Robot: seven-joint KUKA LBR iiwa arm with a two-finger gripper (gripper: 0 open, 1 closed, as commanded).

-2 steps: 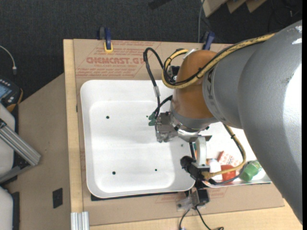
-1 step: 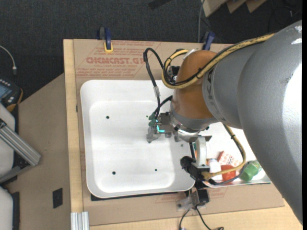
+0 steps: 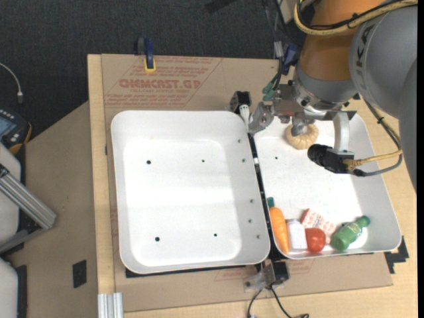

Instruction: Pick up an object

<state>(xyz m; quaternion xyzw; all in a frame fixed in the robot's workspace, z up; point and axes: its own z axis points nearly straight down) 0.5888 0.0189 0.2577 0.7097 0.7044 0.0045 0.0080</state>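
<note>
Left shallow white plastic bin [image 3: 132, 177] holds nothing to pick, so all candidates sit in the right shallow white plastic bin [image 3: 384, 204].

Along that bin's near edge, left to right: orange plastic carrot [image 3: 279, 226] lying against the left wall, small white bottle [image 3: 296, 235] touching it, red round tomato-like piece [image 3: 315, 240], a red-and-white patterned packet [image 3: 313, 218] just behind those, then a green bottle [image 3: 348, 234] lying tilted. This cluster is packed tight; a blind grasp there likely clips two items.

Nearest target: beige knobbly lump, maybe toy garlic or bread [image 3: 302, 136], at the far end of the right bin, alone and well apart from the cluster. The grey two-finger gripper [image 3: 299, 116] sits right over it, wrist blocking the view, so I cannot tell the pincer state or whether it has contact.

My call for the step: go for the beige lump. Centre over its widest part, come straight down, close slow, since the rounded surface may squirt out sideways. Keep clear of the divider wall between the bins on the left side. Confirm the piece is between the tips before lifting.

Readable text: brown cardboard sheet [image 3: 165, 78] under the bins, printed in red, reads roughly "CHEMCAST GP". Labels on the small items are too small to read.
</note>
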